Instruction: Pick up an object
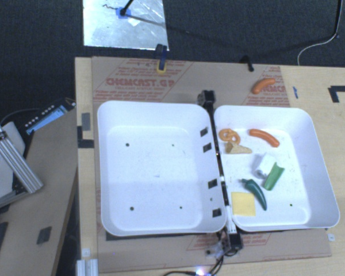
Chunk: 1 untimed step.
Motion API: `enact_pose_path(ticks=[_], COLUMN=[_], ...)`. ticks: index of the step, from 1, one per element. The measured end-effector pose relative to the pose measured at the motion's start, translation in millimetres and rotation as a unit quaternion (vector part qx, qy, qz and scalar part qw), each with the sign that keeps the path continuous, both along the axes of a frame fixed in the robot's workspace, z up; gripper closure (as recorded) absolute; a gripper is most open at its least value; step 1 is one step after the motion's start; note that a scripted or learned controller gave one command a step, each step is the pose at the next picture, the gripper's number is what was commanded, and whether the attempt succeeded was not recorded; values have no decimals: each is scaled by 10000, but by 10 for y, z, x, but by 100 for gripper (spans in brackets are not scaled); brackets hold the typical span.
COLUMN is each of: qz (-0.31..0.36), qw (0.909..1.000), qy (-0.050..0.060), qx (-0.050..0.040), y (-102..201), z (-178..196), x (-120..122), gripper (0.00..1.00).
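Claw: whether it is open or closed cannot be told, so it should be treated as needing to open before any descent.
Targets: all lie in the right bin, which sits on the side the arm reaches from.
Best pick: the orange sausage lies apart from its neighbours near the far wall. Judged easiest, it should be grasped across its short axis.
Second choice: the pretzel touches a tan wedge and sits close to the divider, which is awkward.
Cluster: the white block and green stick touch, with the dark green pepper just beside them. A grasp here risks catching two things.
Avoid: the yellow flat square looks too thin to pinch.
Approach: descend vertically, centred, and close only once low.
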<state>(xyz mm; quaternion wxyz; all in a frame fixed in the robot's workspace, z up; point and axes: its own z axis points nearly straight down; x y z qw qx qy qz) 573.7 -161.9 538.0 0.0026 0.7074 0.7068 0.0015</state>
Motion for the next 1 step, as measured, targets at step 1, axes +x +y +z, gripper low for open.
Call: enact_pose_path(ticks=[1], qz=[26], qw=[10000], qy=[19], qx=[2], y=[-238], z=[-58], x=[970], gripper=[100])
